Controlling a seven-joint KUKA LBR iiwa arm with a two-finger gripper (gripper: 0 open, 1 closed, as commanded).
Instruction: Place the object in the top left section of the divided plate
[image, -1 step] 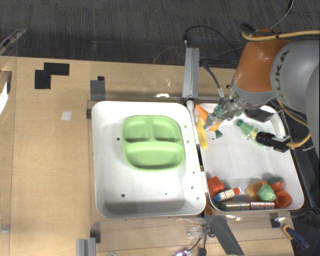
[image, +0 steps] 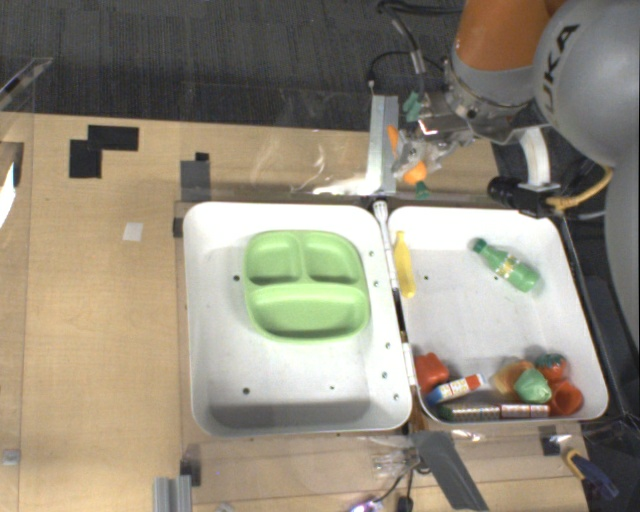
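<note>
The green divided plate (image: 305, 300) lies in the left bin (image: 215, 330), with two small sections along its far side and one wide section nearer me. Its top left section (image: 274, 256) holds nothing. My gripper (image: 413, 160) hangs beyond the far rim of the bins, above the divider between them. A small orange object with a green end (image: 415, 177) sits between its fingers. The gripper is to the upper right of the plate, well apart from it.
The right bin (image: 470, 320) holds a yellow object (image: 402, 262) against its left wall, a green bottle (image: 506, 266) at the far right, and several toys heaped in its near corner (image: 500, 388). A metal post (image: 379, 140) stands just left of the gripper.
</note>
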